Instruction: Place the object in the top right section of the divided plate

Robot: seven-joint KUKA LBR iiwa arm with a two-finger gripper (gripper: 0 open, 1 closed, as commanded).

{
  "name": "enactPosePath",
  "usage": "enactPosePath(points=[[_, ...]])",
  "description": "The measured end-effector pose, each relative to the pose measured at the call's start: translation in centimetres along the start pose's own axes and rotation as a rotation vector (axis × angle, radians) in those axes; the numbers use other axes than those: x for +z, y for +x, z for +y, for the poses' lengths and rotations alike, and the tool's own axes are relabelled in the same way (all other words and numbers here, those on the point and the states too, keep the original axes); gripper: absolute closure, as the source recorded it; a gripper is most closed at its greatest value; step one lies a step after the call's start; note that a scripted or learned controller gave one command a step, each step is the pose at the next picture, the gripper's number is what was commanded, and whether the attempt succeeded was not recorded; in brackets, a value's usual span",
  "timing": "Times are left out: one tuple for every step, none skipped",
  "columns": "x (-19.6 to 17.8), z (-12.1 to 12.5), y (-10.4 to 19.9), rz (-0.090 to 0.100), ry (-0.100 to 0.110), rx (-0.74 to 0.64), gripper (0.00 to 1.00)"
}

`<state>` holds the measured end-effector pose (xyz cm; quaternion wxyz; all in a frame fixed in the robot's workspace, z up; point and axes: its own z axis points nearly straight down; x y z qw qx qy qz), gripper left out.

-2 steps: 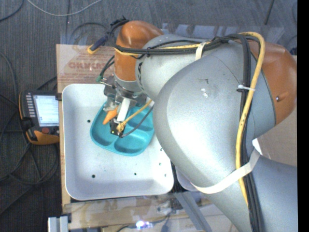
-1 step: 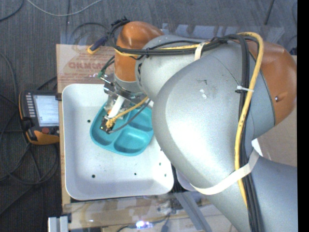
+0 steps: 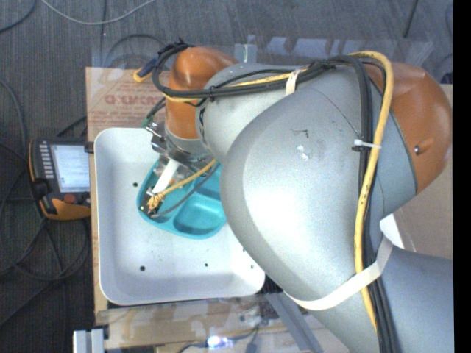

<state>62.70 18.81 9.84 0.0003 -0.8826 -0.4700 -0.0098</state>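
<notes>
We record the divided plate point(image 3: 199, 215) as plain turquoise, with no pattern. The bin point(image 3: 118, 271) is white, with a few small dark specks. The arm point(image 3: 309, 197) is matt grey, and the band point(image 3: 188, 72) above its wrist is orange. On the grey shell we see a yellow cable point(image 3: 366, 168). The board point(image 3: 118, 101) is pale brown with faded red lettering. The pendant point(image 3: 55, 179) is orange and black with a pale screen. The floor point(image 3: 44, 57) is dark grey and finely ribbed.
</notes>
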Motion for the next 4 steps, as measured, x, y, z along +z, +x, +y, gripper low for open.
enactPosePath(points=[[-0.5, 1.8, -1.9, 0.032, 0.000, 0.113, 1.00], [-0.5, 1.6, -1.6, 0.030, 0.000, 0.209, 1.00], [-0.7, 3.4, -4.3, -0.005, -0.011, 0.247, 1.00], [-8.5, 1.3, -10.1, -0.024, 0.010, 0.209, 1.00]])
